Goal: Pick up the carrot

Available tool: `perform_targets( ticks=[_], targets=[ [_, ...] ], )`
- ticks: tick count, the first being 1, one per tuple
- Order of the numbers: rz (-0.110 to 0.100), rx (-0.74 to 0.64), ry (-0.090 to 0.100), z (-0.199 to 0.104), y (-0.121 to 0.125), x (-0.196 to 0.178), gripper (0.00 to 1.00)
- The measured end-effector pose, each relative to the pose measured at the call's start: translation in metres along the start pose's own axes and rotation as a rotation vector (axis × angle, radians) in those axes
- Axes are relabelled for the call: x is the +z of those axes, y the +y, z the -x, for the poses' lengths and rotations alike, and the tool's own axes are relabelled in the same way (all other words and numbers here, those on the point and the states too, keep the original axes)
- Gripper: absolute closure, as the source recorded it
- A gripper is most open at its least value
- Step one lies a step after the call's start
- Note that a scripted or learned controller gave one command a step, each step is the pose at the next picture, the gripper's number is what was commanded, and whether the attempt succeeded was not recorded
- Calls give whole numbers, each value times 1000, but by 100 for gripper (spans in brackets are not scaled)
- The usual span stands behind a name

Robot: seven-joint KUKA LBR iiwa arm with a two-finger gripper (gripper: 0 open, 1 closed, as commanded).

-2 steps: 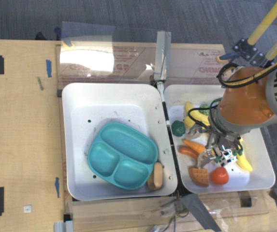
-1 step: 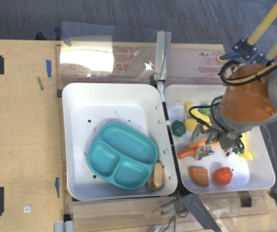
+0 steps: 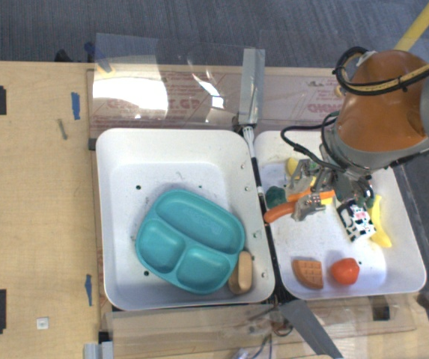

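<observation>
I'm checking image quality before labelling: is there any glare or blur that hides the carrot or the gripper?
Camera view: bright glare sits on the clear sheet behind the left bin, away from the carrot; the gripper looks slightly soft and shadowed under the arm, so its fine detail is hard to read.

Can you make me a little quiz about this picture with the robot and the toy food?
1. True or false: the teal tray sits in the right bin.
2. Which bin holds the carrot? A) left bin B) right bin C) neither
3. Fill in: beside the tomato, near the front of the right bin, lies a brown piece of ____.

Key
1. False. The tray is in the left bin, with a tan bread roll at its edge.
2. B. The carrot lies by the divider, and the gripper is right over it.
3. Bread, or so it looks.
</observation>
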State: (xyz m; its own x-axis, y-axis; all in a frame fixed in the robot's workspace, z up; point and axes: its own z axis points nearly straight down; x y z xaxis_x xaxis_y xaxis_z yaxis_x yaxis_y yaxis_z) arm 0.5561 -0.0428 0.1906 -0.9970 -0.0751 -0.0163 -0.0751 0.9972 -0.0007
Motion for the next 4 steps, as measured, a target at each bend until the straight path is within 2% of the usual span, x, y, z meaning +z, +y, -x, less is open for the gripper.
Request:
perform_targets(
  ticks=[1,2,3,4],
  targets=[
    [1,0,3,-1,0,-6,100],
    [0,-1,-5,2,1,-17,100],
    [3,-266,14,-68,33,-52,100],
    [8,-471,18,-50,100,6,100]
  ],
)
